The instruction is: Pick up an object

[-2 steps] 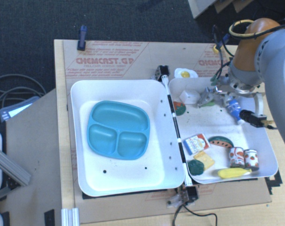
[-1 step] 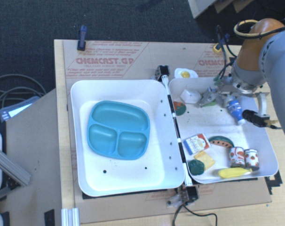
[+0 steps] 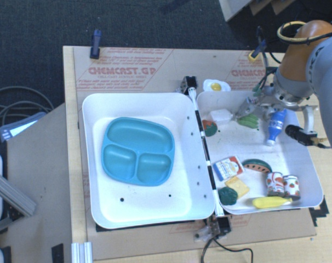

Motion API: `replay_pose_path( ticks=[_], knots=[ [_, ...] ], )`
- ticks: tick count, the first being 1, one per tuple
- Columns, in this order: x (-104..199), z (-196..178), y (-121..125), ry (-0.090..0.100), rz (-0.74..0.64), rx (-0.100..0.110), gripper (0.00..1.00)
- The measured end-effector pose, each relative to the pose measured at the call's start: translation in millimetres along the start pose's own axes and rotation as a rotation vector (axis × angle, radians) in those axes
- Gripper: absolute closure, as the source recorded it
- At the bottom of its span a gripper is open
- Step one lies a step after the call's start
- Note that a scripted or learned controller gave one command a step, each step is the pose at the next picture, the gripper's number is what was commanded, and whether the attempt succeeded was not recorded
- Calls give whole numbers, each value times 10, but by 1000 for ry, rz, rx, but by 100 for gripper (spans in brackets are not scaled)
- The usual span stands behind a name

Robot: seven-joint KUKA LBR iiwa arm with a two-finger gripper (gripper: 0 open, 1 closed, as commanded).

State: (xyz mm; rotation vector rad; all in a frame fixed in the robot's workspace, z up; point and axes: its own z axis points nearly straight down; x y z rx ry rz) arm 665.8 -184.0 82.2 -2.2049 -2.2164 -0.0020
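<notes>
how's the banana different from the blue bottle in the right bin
The banana is yellow; the blue bottle is blue with a white cap end. The banana lies near the right bin's front edge, stretched left to right; the bottle lies further back, close to the gripper, pointing roughly front to back. The banana tapers at both ends; the bottle is a straighter cylinder. Both lie flat on the floor of the same bin.
</notes>
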Motion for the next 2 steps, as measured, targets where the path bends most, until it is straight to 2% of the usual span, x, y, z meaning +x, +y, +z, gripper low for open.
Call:
replay_pose_path(
  ticks=[1, 2],
  knots=[
    [-40, -142, 24, -11, 1, -13, 100],
    [-34, -138, 22, -9, 0, -10, 0]
  ],
)
